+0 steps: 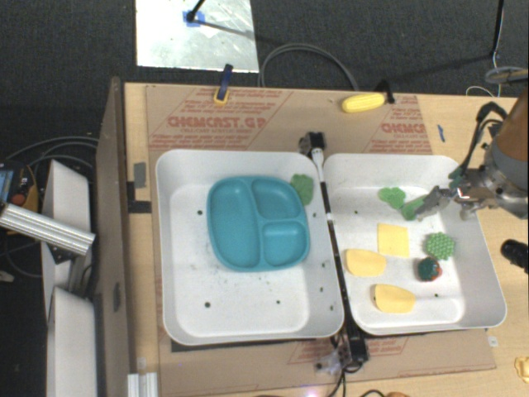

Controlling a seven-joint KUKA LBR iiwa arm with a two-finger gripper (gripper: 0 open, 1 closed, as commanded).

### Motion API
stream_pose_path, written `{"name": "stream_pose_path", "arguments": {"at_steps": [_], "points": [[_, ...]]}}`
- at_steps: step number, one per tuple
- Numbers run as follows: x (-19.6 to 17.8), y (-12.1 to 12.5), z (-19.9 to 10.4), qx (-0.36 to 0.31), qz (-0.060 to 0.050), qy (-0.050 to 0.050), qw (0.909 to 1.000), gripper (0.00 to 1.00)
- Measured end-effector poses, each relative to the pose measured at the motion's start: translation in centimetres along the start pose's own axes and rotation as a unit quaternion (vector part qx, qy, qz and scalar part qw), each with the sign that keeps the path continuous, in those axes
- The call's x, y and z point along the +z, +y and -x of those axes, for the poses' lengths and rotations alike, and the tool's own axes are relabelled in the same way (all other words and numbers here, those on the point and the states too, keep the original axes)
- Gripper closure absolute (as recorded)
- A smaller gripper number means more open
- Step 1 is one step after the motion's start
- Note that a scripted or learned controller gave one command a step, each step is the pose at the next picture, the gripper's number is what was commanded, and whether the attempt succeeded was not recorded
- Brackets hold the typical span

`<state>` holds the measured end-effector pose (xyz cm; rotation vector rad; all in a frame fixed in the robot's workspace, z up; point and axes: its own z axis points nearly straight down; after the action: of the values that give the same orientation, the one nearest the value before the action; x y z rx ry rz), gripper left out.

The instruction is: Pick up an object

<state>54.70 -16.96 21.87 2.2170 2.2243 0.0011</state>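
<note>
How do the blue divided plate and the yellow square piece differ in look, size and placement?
The blue divided plate lies in the left bin; the yellow square piece lies in the right bin. The plate is far larger than the square piece. The plate has raised rims and three compartments, while the square piece looks flat and plain. Both rest on a bin floor, apart from the gripper.

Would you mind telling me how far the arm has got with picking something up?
Done: the gripper has reached into the right bin, close by the green piece. In hand: nothing visibly lifted; whether it grips that piece I cannot tell. Left: grasp and raise an object. The yellow pieces and the blue plate in the left bin lie untouched.
</note>
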Motion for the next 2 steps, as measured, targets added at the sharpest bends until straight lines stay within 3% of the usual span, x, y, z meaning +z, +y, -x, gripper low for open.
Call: {"name": "stream_pose_path", "arguments": {"at_steps": [1,2], "points": [[14.0,0.2,3.2,0.002,-0.001,0.0,1.0,0.0],[13.5,-5.8,2.4,0.002,-0.003,0.001,1.0,0.0]]}}
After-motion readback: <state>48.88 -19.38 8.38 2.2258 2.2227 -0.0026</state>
